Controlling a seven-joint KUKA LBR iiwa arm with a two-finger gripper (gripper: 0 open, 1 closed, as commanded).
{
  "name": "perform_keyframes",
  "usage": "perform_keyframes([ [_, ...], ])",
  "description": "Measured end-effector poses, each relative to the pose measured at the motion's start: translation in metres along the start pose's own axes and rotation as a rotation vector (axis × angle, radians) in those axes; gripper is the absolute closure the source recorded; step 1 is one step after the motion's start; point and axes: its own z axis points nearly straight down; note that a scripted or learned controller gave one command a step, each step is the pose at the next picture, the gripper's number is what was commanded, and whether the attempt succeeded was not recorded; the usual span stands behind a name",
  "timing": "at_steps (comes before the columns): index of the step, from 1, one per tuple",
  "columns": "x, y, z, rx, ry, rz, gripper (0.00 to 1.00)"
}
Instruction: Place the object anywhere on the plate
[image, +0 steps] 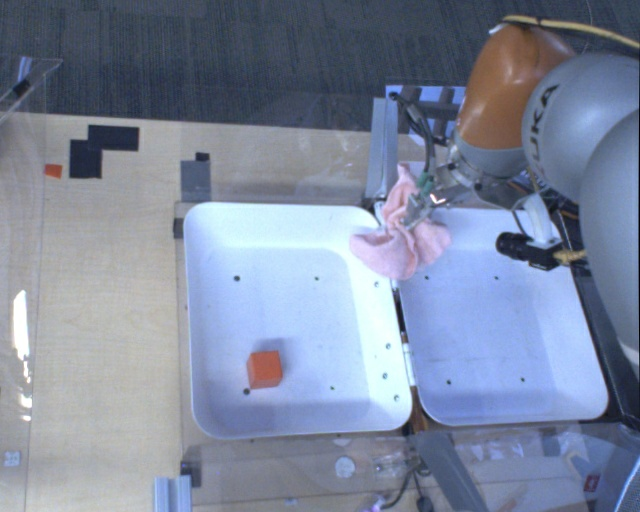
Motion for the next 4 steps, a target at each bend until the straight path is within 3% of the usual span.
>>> perform_keyframes([
  [1, 0.0, 0.003, -0.04, -0.002, 0.001, -0.006, 1.0],
  [3, 0.109, -0.01, -0.055, -0.004, 0.003, -0.81, 1.0],
  [4, 0.155, -0.025, -0.044, -0.005, 0.006, -1.147, 1.0],
])
